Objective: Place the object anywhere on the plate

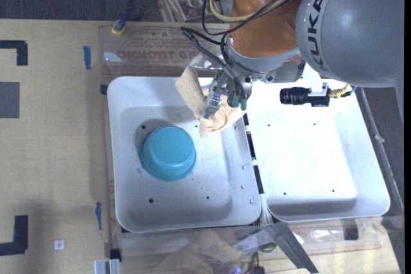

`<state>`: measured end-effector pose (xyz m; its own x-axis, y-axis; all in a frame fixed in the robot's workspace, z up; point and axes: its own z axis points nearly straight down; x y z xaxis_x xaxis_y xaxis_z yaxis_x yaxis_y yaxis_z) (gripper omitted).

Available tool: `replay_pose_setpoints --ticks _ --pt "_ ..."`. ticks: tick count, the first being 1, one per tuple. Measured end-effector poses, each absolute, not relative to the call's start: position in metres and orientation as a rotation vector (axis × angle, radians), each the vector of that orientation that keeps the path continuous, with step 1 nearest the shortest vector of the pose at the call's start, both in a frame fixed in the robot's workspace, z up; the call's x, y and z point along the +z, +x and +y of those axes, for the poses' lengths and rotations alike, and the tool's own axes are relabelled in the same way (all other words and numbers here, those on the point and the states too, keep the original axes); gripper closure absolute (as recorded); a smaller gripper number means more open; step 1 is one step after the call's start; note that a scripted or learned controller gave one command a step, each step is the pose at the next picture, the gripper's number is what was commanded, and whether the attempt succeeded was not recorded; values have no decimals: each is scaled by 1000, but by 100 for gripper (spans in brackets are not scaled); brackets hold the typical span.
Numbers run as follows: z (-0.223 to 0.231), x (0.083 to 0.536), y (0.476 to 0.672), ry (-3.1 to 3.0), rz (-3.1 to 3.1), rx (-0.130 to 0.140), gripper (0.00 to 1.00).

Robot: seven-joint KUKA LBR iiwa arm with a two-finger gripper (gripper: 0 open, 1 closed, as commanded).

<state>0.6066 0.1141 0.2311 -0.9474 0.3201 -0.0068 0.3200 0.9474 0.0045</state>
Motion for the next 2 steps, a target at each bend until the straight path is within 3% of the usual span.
replay_pose_setpoints --ticks 1,2 --pt "153 226 608 5 3133 6 100" --pt "153 227 609 5 3132 6 0"
